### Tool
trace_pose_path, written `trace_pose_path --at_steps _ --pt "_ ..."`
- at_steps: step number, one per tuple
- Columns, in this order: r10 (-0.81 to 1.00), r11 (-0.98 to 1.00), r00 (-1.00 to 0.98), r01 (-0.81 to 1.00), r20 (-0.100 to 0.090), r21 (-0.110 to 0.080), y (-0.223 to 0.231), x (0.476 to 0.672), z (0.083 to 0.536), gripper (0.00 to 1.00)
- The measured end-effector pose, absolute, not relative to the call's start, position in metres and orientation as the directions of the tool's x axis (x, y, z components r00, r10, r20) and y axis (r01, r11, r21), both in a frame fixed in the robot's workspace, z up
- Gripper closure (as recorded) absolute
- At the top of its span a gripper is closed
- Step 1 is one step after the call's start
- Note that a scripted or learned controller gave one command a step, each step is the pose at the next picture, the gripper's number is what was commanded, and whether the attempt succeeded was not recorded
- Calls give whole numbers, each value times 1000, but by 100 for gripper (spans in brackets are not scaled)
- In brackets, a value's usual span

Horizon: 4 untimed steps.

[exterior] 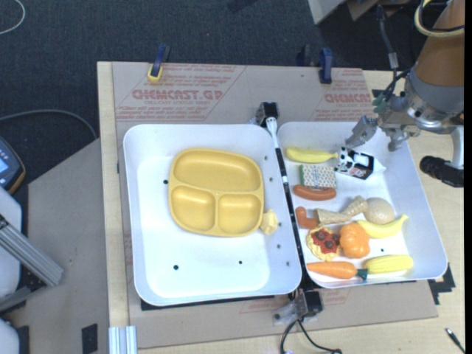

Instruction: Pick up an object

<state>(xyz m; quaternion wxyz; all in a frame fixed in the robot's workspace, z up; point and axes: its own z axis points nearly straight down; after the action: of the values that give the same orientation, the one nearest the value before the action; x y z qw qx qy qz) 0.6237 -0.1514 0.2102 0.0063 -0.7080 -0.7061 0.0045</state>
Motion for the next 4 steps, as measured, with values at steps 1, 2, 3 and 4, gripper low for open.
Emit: trace_pose_path --at_steps 1,2,3,4 --pt "1000 0 0 1000 0 0 -151 627 219 0" --pt "1000 0 0 1000 1 -3 -152 628 178 0" --pt "1000 0 0 1000 1 -4 -151 625 136 0" --pt "1000 -1 1 1000 -7 17 -154 630 107 0"
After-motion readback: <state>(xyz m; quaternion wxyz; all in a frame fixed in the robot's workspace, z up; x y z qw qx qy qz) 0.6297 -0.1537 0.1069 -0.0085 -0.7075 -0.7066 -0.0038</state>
